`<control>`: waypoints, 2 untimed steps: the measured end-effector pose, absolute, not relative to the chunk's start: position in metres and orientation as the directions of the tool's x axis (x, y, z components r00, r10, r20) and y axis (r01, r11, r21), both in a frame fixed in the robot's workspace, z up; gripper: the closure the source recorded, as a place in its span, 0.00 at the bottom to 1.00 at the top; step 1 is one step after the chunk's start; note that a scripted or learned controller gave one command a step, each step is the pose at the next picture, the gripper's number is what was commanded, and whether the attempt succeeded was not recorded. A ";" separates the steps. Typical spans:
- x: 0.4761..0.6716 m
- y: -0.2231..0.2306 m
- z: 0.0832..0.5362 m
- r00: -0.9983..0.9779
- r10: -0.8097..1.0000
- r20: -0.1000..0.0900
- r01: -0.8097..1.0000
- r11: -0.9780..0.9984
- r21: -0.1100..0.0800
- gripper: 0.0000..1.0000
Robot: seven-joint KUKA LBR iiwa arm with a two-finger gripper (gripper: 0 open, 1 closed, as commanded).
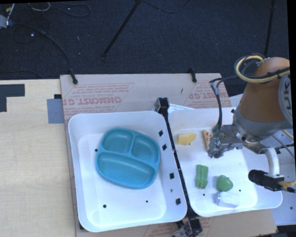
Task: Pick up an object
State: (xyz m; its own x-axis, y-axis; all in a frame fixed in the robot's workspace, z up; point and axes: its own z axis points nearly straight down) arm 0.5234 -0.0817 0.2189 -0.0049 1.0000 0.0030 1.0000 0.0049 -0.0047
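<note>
The end effector point(215, 149) hangs low over the right bin point(251, 200), toward its far side; whether it is open or closed I cannot tell. Touching or just beside it lies a tan strip point(207, 138), then a yellow piece point(186, 139). Nearer the bin's front edge lie a green block point(202, 176), a green lump point(224, 183) and a white piece point(227, 200). The left bin point(88, 203) carries a blue divided plate point(127, 156).

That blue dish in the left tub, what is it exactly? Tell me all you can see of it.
The blue plate is a divided tray of what looks like smooth turquoise plastic, with rounded corners and a raised rim. Ridges split it into three wells: two smaller ones at the far side and one long one nearer the camera. It lies flat and right way up on the floor of the left bin, turned at a slight angle to the bin's walls. No food is visible in its wells, and only the bin touches it.
</note>
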 end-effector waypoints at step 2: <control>0.532 0.020 0.227 -0.006 1.000 0.002 1.000 0.006 -0.003 1.00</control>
